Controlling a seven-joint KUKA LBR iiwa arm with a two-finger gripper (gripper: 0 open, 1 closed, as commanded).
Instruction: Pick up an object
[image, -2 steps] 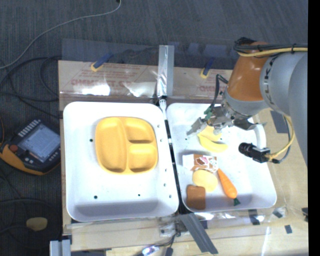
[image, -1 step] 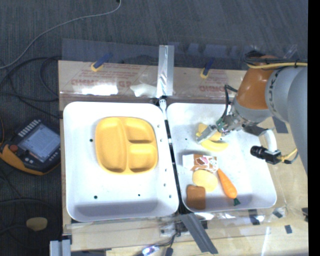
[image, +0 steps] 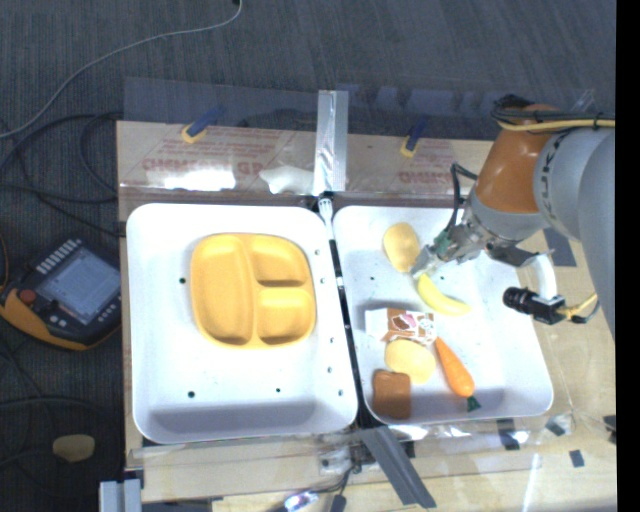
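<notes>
Nothing is seen lifted yet: the two-finger gripper (image: 428, 262) is lowered between pale yellow rounded potato (image: 401, 245) and yellow banana piece (image: 441, 297), jaw state undeterminable.

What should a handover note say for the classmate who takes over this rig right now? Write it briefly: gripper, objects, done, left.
Gripper: low in the right bin, between the potato and the banana; nothing is seen between its fingers, and whether they are open or shut cannot be told.
Objects: the right bin also holds a small printed carton, a pale yellow piece, a carrot and a brown block. The left bin holds a yellow divided tray.
Done: no object lifted; all lie on the bin floors.
Left: grasp one object, probably the potato or banana, and lift it.
</notes>
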